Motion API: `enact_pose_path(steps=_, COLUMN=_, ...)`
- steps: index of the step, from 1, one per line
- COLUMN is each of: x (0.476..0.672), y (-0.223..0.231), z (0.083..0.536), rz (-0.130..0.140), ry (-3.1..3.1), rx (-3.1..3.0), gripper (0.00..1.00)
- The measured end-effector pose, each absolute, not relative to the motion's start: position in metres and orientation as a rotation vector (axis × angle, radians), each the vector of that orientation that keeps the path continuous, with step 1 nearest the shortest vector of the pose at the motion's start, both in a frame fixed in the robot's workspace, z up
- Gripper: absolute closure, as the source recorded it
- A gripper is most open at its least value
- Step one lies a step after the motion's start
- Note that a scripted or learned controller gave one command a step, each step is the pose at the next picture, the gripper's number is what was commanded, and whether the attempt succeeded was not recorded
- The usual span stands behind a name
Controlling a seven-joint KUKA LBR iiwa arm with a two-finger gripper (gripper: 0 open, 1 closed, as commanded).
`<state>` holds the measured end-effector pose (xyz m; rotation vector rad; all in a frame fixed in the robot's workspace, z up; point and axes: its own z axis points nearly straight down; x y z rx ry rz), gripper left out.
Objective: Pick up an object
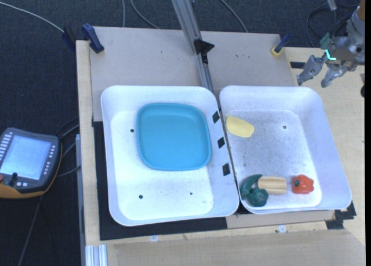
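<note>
1. While the pincer (320,72) hangs at the far right, above the table (243,50) and just beyond the far right corner of the right bin (330,137), its two fingers are spread apart and nothing lies between them.

2. Candidate objects all lie in the right bin. A yellow piece (239,126) sits alone near the bin's far left corner. Along the near wall lie a green vegetable (254,190), a tan cylinder (272,185) and a red vegetable (302,184), set in a row, the green one touching the cylinder and the red one just beside it.

3. Handling, as a judgement: these appear to be small toy foods, light and stiff, with smooth skins likely to slip under a shallow grip. The yellow piece looks flat; it should be taken across its narrow width. The cylinder should be taken across its round body, not end to end.

4. Obstructions: the near row is crowded against the bin wall, leaving little finger room; the yellow piece stands well apart from the others and offers the clearer approach, though the bin's left wall is close.

5. Other items: a blue plate (174,136) occupies the left bin (116,201); a metal post (184,10) rises from the far middle; a handheld controller (26,160) lies off the table at left.
</note>
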<state>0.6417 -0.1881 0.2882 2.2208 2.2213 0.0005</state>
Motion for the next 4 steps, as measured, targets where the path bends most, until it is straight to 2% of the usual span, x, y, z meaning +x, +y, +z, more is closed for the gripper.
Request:
enact_pose_path(steps=1, x=0.642, y=-0.188, z=0.288, rz=0.0, ry=2.221, rx=2.221, gripper=0.0)
enact_pose_path(steps=4, x=0.633, y=-0.175, z=0.158, rz=-0.002, ry=2.224, rx=2.222, gripper=0.0)
